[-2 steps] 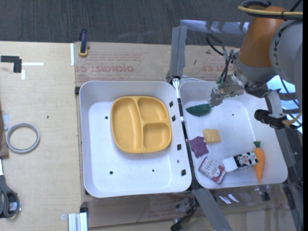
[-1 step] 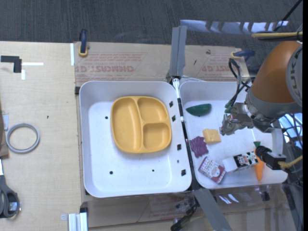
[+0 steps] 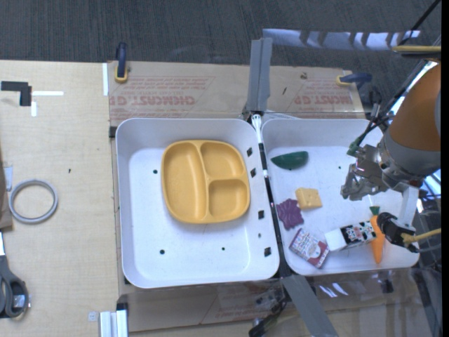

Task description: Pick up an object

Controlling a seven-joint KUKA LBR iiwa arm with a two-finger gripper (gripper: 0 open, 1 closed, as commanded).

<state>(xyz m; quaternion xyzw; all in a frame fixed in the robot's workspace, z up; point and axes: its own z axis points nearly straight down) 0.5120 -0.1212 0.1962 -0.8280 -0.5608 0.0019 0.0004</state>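
Pale desk [image 3: 56,139], two white bins. Tool [image 3: 361,184] over right bin [image 3: 330,142], grip width unclear, nothing seen held. Nearest: yellow block [image 3: 309,199], just left of tool. Probably light, stiff; best pinched across flat sides.

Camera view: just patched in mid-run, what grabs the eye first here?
The yellow divided plate lies in the middle of the left bin. The right bin holds a scatter of small things: a green piece, a yellow block and a carrot. The gripper hangs over that bin's right side.
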